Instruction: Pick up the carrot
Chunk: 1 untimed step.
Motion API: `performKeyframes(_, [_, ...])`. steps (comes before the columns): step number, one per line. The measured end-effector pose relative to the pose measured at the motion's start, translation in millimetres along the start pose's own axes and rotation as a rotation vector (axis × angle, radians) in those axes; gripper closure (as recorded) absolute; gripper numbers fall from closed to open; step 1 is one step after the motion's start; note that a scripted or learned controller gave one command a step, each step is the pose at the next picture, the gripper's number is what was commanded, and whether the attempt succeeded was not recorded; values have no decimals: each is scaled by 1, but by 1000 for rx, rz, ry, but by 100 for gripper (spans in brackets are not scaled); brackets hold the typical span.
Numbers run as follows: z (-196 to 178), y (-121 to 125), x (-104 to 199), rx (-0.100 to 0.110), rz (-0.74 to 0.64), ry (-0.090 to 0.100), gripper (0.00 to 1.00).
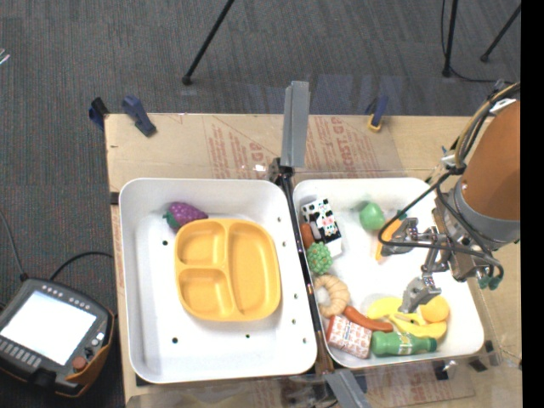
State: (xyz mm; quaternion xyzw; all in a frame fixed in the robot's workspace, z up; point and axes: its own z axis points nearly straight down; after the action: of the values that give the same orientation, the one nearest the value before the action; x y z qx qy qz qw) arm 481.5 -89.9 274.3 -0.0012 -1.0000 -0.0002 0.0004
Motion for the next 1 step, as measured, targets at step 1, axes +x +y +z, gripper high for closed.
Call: performKeyframes(1, [5,-7,-76,-1,-48,1,0])
